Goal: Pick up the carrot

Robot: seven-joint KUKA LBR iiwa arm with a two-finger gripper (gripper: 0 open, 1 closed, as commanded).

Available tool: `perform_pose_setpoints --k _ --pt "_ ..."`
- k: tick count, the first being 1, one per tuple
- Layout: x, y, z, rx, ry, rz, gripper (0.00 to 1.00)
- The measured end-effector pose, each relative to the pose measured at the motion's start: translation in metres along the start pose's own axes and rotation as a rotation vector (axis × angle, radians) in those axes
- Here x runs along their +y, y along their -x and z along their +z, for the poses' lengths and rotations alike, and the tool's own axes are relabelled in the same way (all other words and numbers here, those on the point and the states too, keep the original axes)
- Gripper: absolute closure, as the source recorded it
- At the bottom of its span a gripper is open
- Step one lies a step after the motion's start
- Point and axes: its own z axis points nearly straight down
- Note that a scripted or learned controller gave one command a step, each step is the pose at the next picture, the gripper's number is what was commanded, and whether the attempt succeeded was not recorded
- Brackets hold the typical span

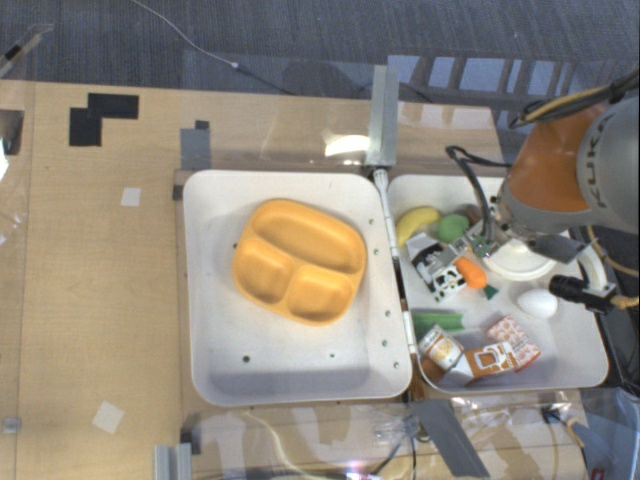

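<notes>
The carrot (473,273) is a small orange piece lying in the middle of the right bin (590,368). My gripper (443,268) reaches in from the right and hangs low over the bin, its black and white tip just left of the carrot and touching or nearly touching it. The carrot's left end is partly hidden by the gripper. I see nothing lifted off the bin floor.
Around the carrot lie a yellow banana (416,222), a green fruit (455,226), a white round dish (520,261), a white egg (538,303), a green pod (437,319), a small can (440,349) and an orange packet (505,343). The left bin (215,358) holds a yellow divided plate (298,260).
</notes>
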Motion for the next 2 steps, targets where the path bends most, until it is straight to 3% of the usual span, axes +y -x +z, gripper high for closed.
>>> perform_pose_setpoints --k 2 --pt "-0.0016 -0.0044 -0.0001 -0.006 -0.002 0.077 0.0"
